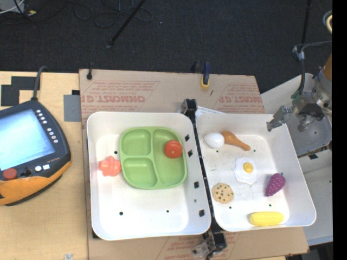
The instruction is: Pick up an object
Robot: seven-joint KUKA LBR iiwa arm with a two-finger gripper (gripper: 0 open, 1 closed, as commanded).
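1. Approach is the step in hand, as I judge it — the gripper point(282, 118) sits at about two o'clock of the view, over the top right rim of the right bin point(303, 199), with nothing picked yet.

2. Pincer state: I cannot tell how far it stands apart. What shows is a grey metal piece jutting toward nine o'clock from the wrist, too small and cluttered to read. Nothing shows in its grasp, and it seems to touch none of the toys.

3. Candidates lie in the right bin:
   - a drumstick point(227, 140) at eleven o'clock of that bin, nearest the gripper along with the egg;
   - a fried egg point(246, 170) near the bin's centre;
   - a cookie point(222, 193) at seven o'clock;
   - grapes point(275, 184) at four o'clock;
   - corn point(266, 218) at five o'clock, close to the bottom wall.

4. Left bin point(103, 210) bears a green tray point(153, 179) with a tomato point(173, 149) in its upper right compartment, and a pink toy point(110, 167) just beside the tray at nine o'clock.

5. Next move, by my reckoning: swing the arm toward eight o'clock over one toy, descend, and close. The toys in the right bin lie well apart from each other, so any one can be taken alone — the grapes or drumstick look the least flat and likely easiest to pinch. The egg and cookie lie flat, and fingers may slide off them.
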